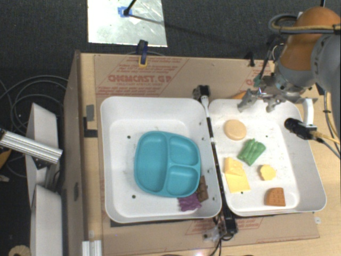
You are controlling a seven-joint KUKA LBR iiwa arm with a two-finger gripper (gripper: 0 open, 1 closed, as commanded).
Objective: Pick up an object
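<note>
Above the right bin's (pixel 314 196) one-o'clock corner, my gripper (pixel 259 101) hangs with fingers spread, nothing between them. Below it I see a round tan biscuit (pixel 235 129) at eleven o'clock of that bin, a green piece (pixel 251 151) near centre, yellow cheese (pixel 235 175) at seven, and an orange cracker (pixel 275 197) at five. At nine o'clock, the left bin (pixel 117 143) holds a blue divided plate (pixel 167 163).

A: What lies under it all?

B: A dark carpeted floor (pixel 42 31), with a shiny silver sheet (pixel 127 16) at the far side.

A: And the bench?

B: A tan cardboard sheet (pixel 160 74) with red print covers it. Black cables (pixel 32 89) loop at left, beside a white frame with a metal rail (pixel 29 145).
</note>
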